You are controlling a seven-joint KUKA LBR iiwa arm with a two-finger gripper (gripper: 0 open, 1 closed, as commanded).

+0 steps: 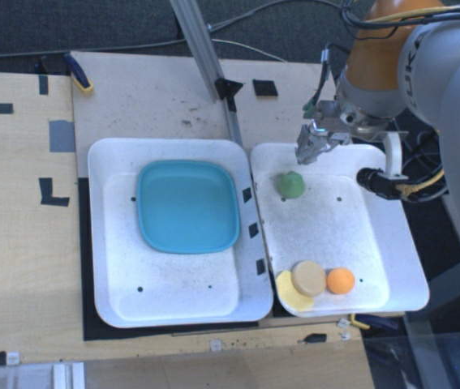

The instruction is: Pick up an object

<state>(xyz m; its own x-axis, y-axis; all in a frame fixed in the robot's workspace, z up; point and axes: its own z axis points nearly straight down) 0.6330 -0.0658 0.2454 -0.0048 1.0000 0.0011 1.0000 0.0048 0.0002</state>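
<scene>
Down at the near edge of the right bin (392,241), three small pieces crowd together: a flat yellow piece (288,296) lies under a round tan disc (309,278), and a smooth orange ball (341,281) sits just beside the disc. Up the same bin's speckled white floor, a green ball (291,185) rests alone near the far wall, well apart from that cluster. Hovering above the far rim, just up and to the right of the green ball, is the claw (309,154), metal and dark, hanging from the grey arm (424,63) with its orange band; nothing sits between its fingers, though I cannot tell how wide they stand. Over in the left bin (108,241), a smooth teal square plate (187,206) with rounded corners lies flat. Both bins sit on the tan counter (19,217).
</scene>
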